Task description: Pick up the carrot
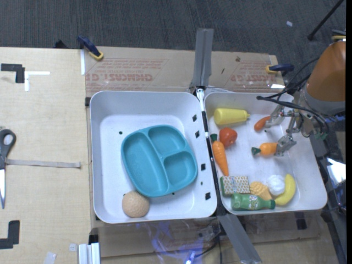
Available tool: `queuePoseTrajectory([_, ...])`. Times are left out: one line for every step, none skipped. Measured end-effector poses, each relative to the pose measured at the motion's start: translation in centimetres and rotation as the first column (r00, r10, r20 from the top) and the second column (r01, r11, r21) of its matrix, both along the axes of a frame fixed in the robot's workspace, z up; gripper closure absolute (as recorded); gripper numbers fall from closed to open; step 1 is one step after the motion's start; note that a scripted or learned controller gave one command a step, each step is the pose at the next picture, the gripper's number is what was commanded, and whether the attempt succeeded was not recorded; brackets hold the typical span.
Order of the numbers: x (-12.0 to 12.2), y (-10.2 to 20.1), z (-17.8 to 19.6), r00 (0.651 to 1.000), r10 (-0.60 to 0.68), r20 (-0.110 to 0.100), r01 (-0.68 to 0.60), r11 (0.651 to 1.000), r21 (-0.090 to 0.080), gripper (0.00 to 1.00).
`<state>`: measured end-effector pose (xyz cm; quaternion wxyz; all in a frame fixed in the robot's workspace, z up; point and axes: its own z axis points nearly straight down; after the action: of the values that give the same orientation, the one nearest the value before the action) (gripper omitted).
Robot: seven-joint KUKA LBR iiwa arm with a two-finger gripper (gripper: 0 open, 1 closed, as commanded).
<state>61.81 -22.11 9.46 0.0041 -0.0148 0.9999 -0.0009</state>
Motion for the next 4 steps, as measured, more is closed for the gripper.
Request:
queuePoseTrajectory([-3.2, 2.1, -0.1, 1.0, -0.008, -0.003, 0.008, 1.0, 0.001, 0.0])
queuePoseTrajectory([-5.1, 2.8, -0.1, 0.95, -0.311, -0.004, 0.311, 0.95, 0.002, 0.0])
queuePoseTrajectory([-3.2, 4.4, -0.2, 0.828, -0.56, -0.004, 0.56, 0.828, 0.003, 0.0])
queuePoseTrajectory([-3.0, 4.4, 0.9, 0.83, -0.557, 0.001, 0.557, 0.83, 0.003, 1.0])
